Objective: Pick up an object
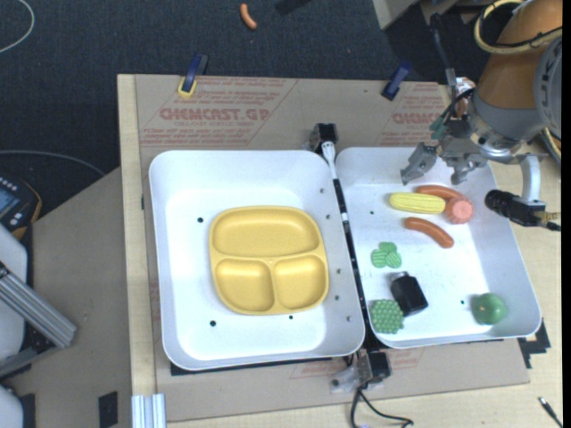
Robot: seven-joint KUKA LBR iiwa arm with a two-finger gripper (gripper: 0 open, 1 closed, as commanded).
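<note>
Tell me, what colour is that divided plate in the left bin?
Yellow. The divided plate shows plainly in the camera view.

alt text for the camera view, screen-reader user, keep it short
A grey and orange arm's gripper hangs open, holding nothing, over the far end of the right bin, just above a corn cob and two sausages. Nearer lie green toys and a black block. The left bin holds a yellow divided plate.
</note>
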